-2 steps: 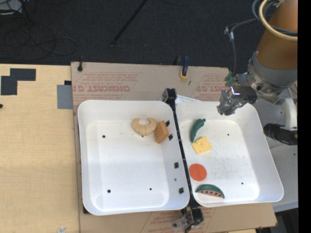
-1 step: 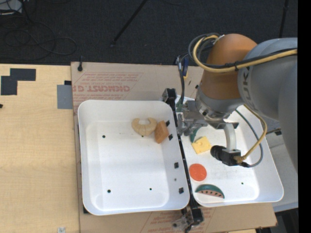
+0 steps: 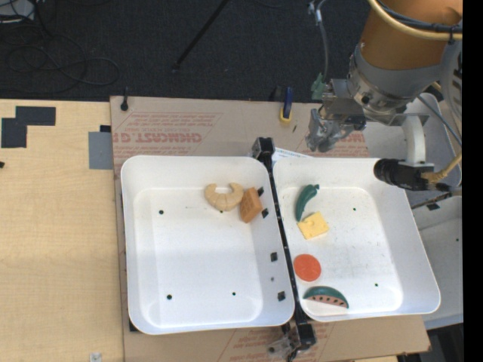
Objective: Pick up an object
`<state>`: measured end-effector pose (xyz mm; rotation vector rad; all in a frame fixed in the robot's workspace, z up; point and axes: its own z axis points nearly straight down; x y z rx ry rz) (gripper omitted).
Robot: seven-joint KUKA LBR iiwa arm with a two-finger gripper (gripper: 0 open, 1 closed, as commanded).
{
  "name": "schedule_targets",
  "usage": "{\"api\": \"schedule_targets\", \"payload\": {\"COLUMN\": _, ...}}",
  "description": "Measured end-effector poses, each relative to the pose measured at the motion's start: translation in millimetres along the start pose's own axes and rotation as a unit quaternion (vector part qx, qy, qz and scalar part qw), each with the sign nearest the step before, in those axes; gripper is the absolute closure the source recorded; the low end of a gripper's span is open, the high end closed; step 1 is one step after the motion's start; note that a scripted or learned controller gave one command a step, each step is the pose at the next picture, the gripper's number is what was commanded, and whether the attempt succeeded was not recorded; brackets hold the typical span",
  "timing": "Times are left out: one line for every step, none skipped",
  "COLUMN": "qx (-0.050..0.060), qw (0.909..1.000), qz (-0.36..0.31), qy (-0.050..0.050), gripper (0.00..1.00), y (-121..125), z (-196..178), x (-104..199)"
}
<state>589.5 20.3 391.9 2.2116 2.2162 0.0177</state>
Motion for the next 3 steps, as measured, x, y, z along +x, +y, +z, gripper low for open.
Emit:
{"api": "schedule_targets", "payload": {"qx": 0.015, "qw": 0.9999, "qz": -0.002, "qy": 0.0, "gripper": 1.0, "y": -12.3, "z": 104.4, "x": 68.0}}
{"api": "schedule_targets", "payload": {"qx": 0.0, "qw": 1.0, "qz": 0.0, "qy": 0.002, "gripper": 1.0, "y": -64.8, "z": -142.0, "x": 60.3}}
{"api": "schedule_targets", "payload": {"qx": 0.018, "qw": 0.9998, "qz": 0.0, "qy": -0.002, "gripper": 1.0, "y": -73.4, "z": 55.4, "x": 79.1}}
